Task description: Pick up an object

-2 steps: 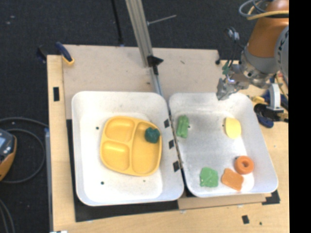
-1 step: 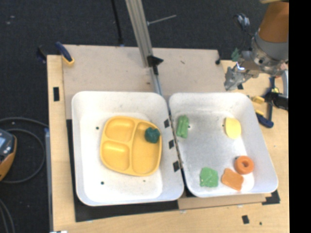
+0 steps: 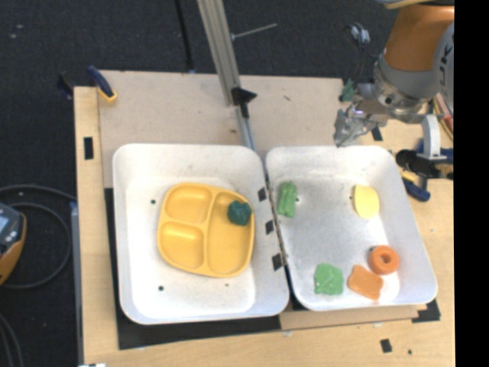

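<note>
At the lower right of the frame, your orange block [image 3: 365, 282] looks light and stiff: pinch its flat sides; whether the tool [image 3: 350, 132] is spread or pressed together, I cannot tell.

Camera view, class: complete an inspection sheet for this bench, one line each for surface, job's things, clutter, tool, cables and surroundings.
Surface: tan bench bearing left bin and right bin.
Job's things: right bin holds green piece, yellow piece, orange ring, orange block, green lump; left bin holds yellow tray with dark green object in one compartment.
Clutter: blue-yellow clamp at bench corner.
Tool: tool above right bin's far rim, holding nothing.
Cables: black cable on floor at left.
Surroundings: metal post; dark floor.
</note>
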Controlling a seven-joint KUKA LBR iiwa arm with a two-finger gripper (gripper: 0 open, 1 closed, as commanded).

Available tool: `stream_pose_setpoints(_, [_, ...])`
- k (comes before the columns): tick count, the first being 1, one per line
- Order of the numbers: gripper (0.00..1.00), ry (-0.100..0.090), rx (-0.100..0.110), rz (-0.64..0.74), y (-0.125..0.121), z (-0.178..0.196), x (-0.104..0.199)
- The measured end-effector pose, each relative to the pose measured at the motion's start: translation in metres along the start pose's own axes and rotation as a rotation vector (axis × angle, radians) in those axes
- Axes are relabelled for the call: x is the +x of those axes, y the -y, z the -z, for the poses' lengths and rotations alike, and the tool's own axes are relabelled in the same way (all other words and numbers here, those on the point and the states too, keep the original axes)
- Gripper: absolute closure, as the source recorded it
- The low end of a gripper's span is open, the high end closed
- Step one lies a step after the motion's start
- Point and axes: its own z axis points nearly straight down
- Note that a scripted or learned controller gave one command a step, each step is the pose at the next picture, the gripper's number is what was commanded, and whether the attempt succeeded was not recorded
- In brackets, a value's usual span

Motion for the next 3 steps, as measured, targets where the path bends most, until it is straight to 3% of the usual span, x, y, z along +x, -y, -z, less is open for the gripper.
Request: stream_pose_setpoints(3, [1.0,-0.001,0.002,0.001,0.033,-0.043,0.159])
